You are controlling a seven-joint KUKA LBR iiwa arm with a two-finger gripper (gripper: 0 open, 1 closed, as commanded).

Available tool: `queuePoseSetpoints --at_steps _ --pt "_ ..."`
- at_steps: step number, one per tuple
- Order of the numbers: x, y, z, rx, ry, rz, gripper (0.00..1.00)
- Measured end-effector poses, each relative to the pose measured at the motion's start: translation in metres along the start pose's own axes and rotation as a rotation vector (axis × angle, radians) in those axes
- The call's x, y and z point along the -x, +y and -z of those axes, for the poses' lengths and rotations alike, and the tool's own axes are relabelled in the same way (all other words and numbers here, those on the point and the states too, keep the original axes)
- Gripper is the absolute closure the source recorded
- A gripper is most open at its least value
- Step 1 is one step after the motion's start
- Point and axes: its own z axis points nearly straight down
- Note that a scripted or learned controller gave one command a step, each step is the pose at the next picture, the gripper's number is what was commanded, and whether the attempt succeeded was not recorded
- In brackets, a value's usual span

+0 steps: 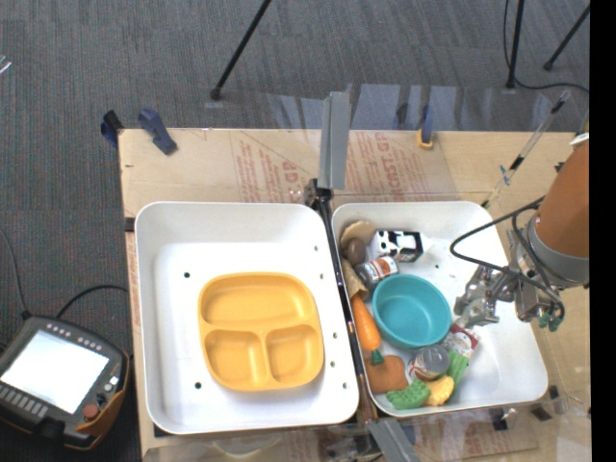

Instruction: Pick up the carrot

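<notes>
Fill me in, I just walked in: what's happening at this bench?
A robot arm reaches in from the right, its gripper low over the right bin, beside the teal bowl. The carrot it should pick up lies untouched left of that bowl. A yellow divided plate sits in the left bin.

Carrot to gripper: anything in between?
Yes. In the camera view the teal bowl sits between the carrot at the right bin's left wall and the gripper to its right.

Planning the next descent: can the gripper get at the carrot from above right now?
Probably yes. The carrot lies uncovered on top, but it is squeezed between the bin wall and teal bowl, leaving the gripper little room.
</notes>
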Motion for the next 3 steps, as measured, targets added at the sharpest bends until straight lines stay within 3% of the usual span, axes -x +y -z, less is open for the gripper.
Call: queuePoseSetpoints --at_steps 1,2,3 --pt "-0.009 -0.066 0.051 0.002 0.005 0.274 1.00" --pt "-0.003 -0.062 0.189 0.002 0.002 0.603 1.00" --pt "0.025 -0.055 0.011 0.014 0.014 0.979 1.00"
